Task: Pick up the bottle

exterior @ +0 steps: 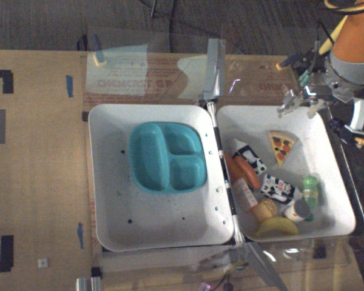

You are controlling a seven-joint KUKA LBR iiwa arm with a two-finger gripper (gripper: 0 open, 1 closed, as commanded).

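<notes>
The gripper (300,102) (finger spread unclear) hangs apart from the bottle (310,190).

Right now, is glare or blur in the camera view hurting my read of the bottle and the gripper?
Camera view: soft overall, fine detail smeared. The green bottle reads clearly against the right bin, no glare on it. Reflections streak the clear panels above and below the bins. The gripper is small and blurred over the bin's top edge.

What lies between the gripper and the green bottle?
In the camera view, between gripper and green bottle: bare bin floor, with the pizza slice beside that line.
</notes>
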